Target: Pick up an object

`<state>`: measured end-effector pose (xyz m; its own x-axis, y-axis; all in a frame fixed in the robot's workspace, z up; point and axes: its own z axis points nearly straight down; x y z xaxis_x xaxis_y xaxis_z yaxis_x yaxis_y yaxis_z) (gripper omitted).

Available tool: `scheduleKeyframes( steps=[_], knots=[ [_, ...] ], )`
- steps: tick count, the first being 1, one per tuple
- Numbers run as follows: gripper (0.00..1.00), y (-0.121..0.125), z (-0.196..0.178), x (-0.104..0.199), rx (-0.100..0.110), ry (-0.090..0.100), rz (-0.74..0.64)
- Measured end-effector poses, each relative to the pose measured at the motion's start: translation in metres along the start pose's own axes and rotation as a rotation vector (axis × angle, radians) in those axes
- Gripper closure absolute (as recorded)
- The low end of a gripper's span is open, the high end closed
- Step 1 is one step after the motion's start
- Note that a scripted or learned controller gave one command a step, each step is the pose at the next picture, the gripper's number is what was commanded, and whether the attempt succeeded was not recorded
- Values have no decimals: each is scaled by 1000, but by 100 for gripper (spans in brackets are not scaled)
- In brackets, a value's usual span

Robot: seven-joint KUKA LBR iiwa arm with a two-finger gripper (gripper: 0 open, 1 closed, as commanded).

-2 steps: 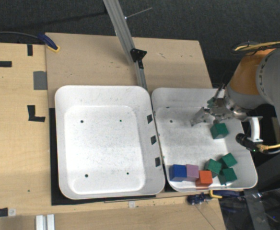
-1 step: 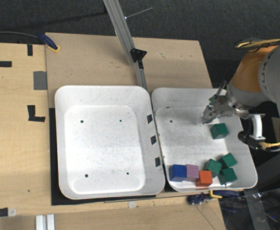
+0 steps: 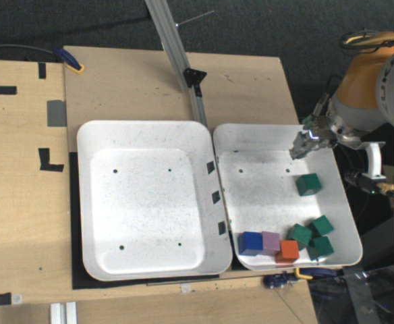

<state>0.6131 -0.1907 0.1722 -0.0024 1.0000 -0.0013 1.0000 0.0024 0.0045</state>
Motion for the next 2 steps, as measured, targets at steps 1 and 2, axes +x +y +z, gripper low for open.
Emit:
scheduleKeyframes(
  steps=[1, 2],
  knots=[
    [100, -5, -45, -1, 1, 0, 1],
    [100, -13, -95, -1, 0, 0, 1]
  ],
)
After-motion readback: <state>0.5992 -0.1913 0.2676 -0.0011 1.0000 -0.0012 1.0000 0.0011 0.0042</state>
